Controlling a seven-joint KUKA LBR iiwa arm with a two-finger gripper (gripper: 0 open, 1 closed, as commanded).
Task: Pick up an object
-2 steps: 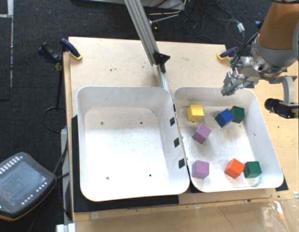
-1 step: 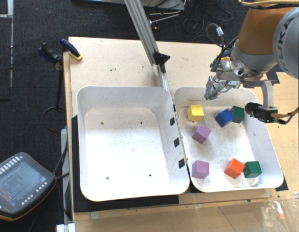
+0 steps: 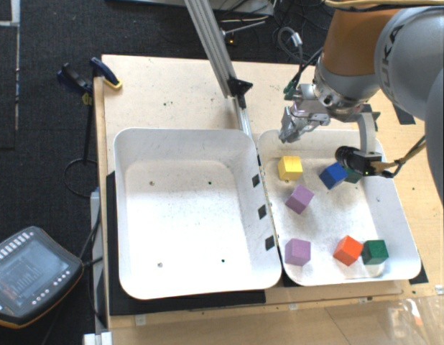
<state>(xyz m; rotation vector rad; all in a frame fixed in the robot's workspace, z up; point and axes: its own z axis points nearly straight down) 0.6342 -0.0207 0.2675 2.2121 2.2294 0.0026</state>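
Blocks, six of them, lie loose in the right bin (image 3: pixel 401 225), and any one would answer the task, though none is lifted so far. Nearest the camera, along the bin's front edge, sit a purple block (image 3: pixel 297 251), an orange block (image 3: pixel 348 250) and a dark green block (image 3: pixel 375 251), the last two just beside each other. Further in is a second purple block (image 3: pixel 299 199), tilted on the floor of the bin. Behind it come the yellow block (image 3: pixel 290 167) and, to its right, the blue block (image 3: pixel 333 175), which lies close against a black fitting (image 3: pixel 355 158) with a bit of green showing at its side; what that fitting is I cannot make out.

Beyond these hangs the gripper (image 3: pixel 290 131), above the far part of the right bin and just behind the yellow block, apart from it. Nothing sits between its fingers; whether they are spread or closed I cannot tell at this angle. The left bin (image 3: pixel 128 192) bears only specks.

By my reading the pick is at its approach: descent, closing and lift all remain, with the yellow block the likeliest target.

As for writing, dark letters run along the grey arm casing (image 3: pixel 416 49) at the upper right, probably the maker's name, but too cut off to read. The pendant (image 3: pixel 28 275) at lower left shows a screen with nothing legible.
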